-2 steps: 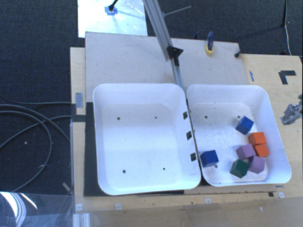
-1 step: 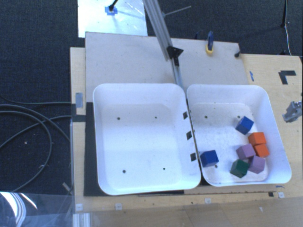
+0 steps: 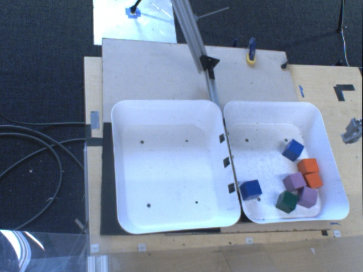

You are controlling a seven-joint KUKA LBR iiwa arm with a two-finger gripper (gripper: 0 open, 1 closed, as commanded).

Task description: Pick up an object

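Gripper [image 3: 351,131] at the view's right edge, over the desk [image 3: 340,103] just outside the right bin [image 3: 272,111]; too little shows to tell its state. Nothing visibly held. Cubes lie to its left and below, in the right bin: blue [image 3: 292,150], two orange [image 3: 309,171], two purple [image 3: 300,188], green [image 3: 287,201], blue [image 3: 250,189] near the divider. Left bin [image 3: 170,163] farthest off.

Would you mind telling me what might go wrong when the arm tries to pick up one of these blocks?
The orange blocks, purple blocks and green block sit packed together, so a grab there may catch two or knock neighbours aside. That cluster also lies close to the right bin's wall, leaving little room. The blue block by the divider risks a collision with it.
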